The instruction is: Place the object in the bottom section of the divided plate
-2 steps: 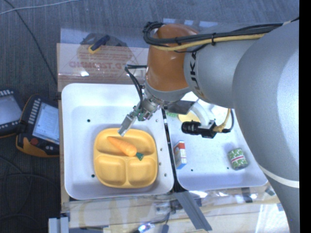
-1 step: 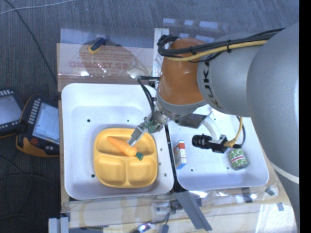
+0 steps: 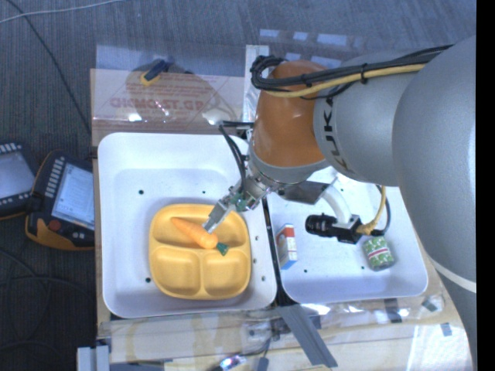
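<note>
A yellow divided plate point(image 3: 172, 275) sits in the left bin point(image 3: 128, 168). An orange toy carrot point(image 3: 193, 233) lies across the plate's wide upper section, slanting down to the right. Its green stub point(image 3: 223, 247) reaches the ridge above the lower right section. My gripper point(image 3: 216, 218) comes down from the right and its tip rests right at the carrot's upper side, near the middle. The two lower sections of the plate hold nothing.
The right bin point(image 3: 340, 284) holds a small white and red box point(image 3: 287, 246) by its left wall and a green can point(image 3: 377, 253) at the right. A control pendant point(image 3: 62, 201) lies on the floor left of the bench.
</note>
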`<state>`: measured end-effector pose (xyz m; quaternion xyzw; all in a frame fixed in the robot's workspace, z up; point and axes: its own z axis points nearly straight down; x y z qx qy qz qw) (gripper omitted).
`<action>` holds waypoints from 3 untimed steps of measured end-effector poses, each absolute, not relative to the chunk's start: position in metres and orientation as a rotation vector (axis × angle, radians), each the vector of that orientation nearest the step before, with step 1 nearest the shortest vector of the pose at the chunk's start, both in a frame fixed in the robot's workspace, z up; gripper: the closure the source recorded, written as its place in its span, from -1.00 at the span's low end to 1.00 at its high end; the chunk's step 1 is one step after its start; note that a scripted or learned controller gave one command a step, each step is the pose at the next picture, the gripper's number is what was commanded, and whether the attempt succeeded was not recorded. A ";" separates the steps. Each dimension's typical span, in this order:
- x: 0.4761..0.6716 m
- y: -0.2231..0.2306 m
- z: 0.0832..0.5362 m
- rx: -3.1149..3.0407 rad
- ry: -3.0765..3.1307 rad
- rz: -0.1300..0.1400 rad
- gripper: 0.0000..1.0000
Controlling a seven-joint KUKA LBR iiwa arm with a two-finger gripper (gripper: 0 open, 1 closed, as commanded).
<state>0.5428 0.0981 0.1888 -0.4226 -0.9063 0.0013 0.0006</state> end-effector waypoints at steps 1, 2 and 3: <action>0.543 0.098 0.189 -1.327 -2.846 0.004 -1.00; 0.543 0.098 0.189 -1.327 -2.846 0.004 -1.00; 0.543 0.098 0.189 -1.327 -2.846 0.004 -1.00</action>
